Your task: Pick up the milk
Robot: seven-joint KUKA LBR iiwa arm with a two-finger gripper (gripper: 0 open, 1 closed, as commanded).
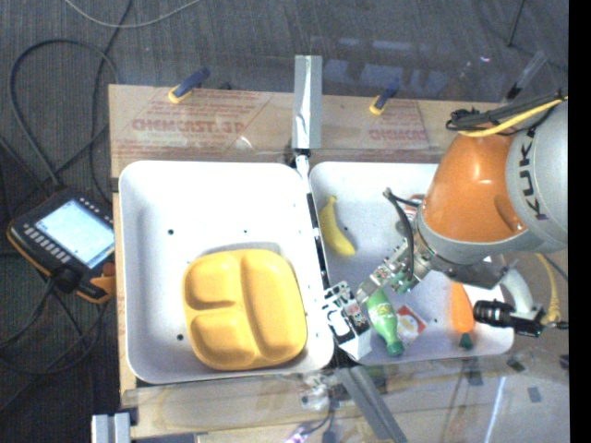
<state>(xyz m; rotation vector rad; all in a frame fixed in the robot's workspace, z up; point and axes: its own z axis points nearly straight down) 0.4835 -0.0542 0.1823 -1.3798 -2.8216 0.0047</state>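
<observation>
Camera view | gripper (395, 275) hovering above milk carton (343, 319), finger state unreadable | risking snagging adjacent green bottle (385, 322) instead

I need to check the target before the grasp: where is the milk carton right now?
The milk carton lies in the right bin, in its front left corner against the divider, just left of the green bottle and below the banana.

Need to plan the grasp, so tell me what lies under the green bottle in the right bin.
The green bottle lies across a white carton and a small packet. Where they touch is covered. The end effector hangs just above the bottle's wide end.
</observation>
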